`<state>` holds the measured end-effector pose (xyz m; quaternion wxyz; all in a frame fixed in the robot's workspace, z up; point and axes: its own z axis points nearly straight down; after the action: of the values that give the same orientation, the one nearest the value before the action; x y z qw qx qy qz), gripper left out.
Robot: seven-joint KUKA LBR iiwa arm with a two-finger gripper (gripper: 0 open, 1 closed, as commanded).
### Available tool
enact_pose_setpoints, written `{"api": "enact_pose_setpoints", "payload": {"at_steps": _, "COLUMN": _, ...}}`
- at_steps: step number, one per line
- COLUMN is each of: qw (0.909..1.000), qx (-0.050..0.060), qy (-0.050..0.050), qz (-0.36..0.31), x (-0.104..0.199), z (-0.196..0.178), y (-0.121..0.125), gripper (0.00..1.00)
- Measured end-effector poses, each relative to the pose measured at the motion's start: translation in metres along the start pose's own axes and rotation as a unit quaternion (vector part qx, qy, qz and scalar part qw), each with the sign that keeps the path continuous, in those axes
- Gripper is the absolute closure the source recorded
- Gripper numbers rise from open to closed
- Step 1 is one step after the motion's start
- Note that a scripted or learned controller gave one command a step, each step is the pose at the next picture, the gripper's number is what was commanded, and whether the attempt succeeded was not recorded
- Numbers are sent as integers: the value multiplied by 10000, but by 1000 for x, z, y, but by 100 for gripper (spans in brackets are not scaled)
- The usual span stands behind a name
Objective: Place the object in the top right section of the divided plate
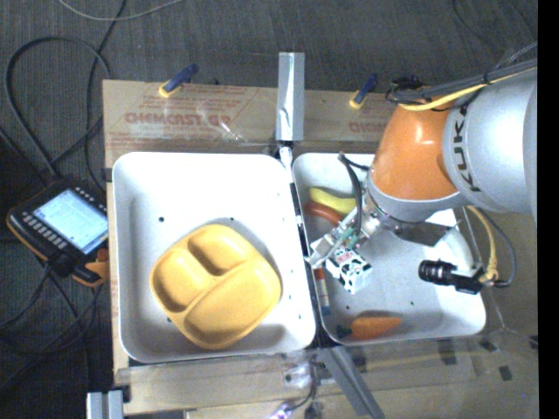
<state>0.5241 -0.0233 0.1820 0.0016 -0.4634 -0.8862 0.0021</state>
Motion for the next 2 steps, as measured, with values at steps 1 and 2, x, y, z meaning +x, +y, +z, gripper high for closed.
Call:
{"api": "enact_pose_setpoints", "payload": {"at_steps": 1, "qw": 9999, "qx": 0, "qy": 5, "qz": -163, "x": 29, "z": 0, "y": -30, "gripper": 100}}
{"api": "enact_pose_setpoints", "payload": {"at_steps": 2, "qw": 9993, "qx": -13, "qy": 9, "qz": -363, "x": 5, "z": 0, "y": -4, "gripper": 100}}
